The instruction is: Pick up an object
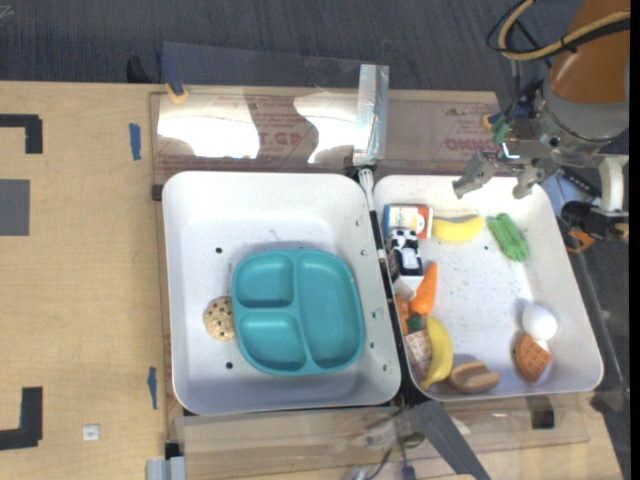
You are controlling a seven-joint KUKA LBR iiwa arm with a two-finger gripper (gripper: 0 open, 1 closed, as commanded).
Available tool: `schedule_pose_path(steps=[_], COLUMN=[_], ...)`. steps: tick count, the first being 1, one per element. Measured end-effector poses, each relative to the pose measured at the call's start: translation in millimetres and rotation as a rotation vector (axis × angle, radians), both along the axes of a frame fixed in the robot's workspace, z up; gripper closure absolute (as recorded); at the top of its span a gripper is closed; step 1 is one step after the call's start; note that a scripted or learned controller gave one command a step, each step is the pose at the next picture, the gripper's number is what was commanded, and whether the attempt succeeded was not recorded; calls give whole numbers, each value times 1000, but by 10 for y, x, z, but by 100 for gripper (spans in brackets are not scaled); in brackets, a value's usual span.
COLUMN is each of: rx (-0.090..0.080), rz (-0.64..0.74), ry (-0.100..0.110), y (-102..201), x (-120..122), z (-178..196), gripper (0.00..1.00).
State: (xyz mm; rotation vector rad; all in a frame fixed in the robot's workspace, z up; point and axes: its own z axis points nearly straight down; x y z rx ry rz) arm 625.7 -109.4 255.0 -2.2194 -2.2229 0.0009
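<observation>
My gripper (pixel 497 177) hangs over the far edge of the right bin (pixel 580 298), fingers spread open with nothing between them. Just below it lie a short yellow banana (pixel 457 229) and a green vegetable (pixel 510 236). Along the bin's left wall sit a small printed box (pixel 406 218), a black and white toy (pixel 406 253) and an orange carrot (pixel 426 288). Nearer the front lie a long yellow banana (pixel 438 350), a brown bread roll (pixel 473 375), a white egg (pixel 540 322) and an orange waffle-like piece (pixel 531 357).
The left bin (pixel 200 208) holds a teal divided plate (pixel 297 310) and a cookie (pixel 219 318) beside the plate's left edge. A clear plastic panel (pixel 270 118) with a metal post (pixel 370 113) stands behind the bins. Cables loop above the arm's wrist (pixel 590 58).
</observation>
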Motion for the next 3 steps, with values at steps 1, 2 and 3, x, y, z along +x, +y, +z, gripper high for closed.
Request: schedule_pose_path(steps=[1,2,3], rx=[0,8,2], rz=[-33,-19,-19], ry=[9,-7,-8], y=[-726,-980,-1005], x=[-54,-17,-17], z=[-921,-1576,-1476], gripper=[0,0,100])
